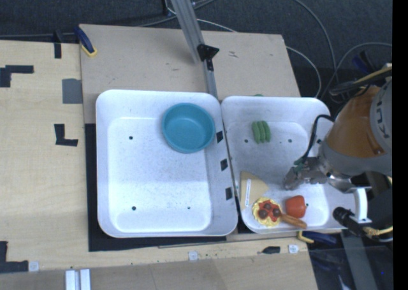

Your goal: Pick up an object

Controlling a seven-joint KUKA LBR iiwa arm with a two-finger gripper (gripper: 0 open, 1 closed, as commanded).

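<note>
Tabletop bins are cluttered: my tool (pixel 294 178), grip state indeterminate, hangs just above the red tomato (pixel 295 205) and could nudge it into the pizza slice (pixel 262 204).

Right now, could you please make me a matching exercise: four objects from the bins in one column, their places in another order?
Things:
1. blue bowl
2. green object
3. red tomato-like toy
4. gripper

Places:
A. right bin, far part
B. left bin, far part
C. just above the red toy
D. right bin, near edge

Pairs: 1-B, 2-A, 3-D, 4-C
</note>
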